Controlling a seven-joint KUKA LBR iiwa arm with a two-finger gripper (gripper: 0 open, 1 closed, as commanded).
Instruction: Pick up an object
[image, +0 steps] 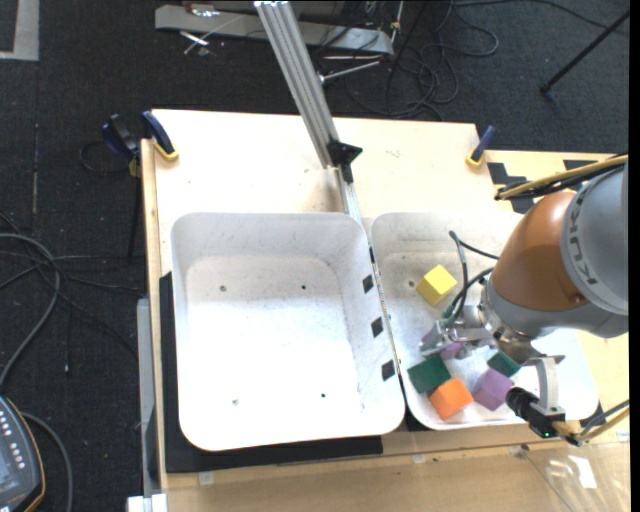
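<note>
My gripper (453, 338) hangs low over the right bin (400, 226), beneath the orange-banded wrist (540, 265). A small purple piece (457, 351) shows right at its tip; whether it is held I cannot tell. A yellow cube (437, 284) lies just up and left of the gripper. Below it sit a dark green block (429, 375), an orange block (451, 398) and a purple block (492, 389). Another green piece (504, 364) is partly hidden under the arm.
The left bin (182, 245) lies beside the right one, their walls touching. A slanted metal pole (300, 80) reaches down to the bench behind the bins. Clamps (160, 138) grip the bench's back corners. The arm covers the right bin's right side.
</note>
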